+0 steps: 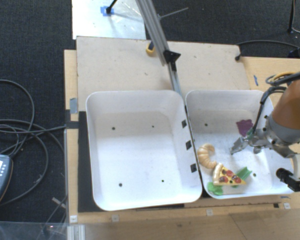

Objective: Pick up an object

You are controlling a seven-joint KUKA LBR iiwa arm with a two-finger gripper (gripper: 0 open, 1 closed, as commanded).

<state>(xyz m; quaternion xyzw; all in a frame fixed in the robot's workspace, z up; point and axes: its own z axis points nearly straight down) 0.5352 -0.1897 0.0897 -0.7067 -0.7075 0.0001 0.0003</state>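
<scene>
Partly hidden behind the gripper (241,145), a purple object (244,127) is seen in the right bin (225,100), near its far wall. Whether the fingers are spread cannot be told. A croissant (207,155) and pizza slice (228,176) are crowded toward the near rim; open floor is left between.

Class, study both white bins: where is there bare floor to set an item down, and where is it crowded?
The left bin has bare floor wall to wall. In the right bin, the back strip is free. Crowded: its front, with croissant, pizza slice, green piece, purple piece and the gripper.
</scene>
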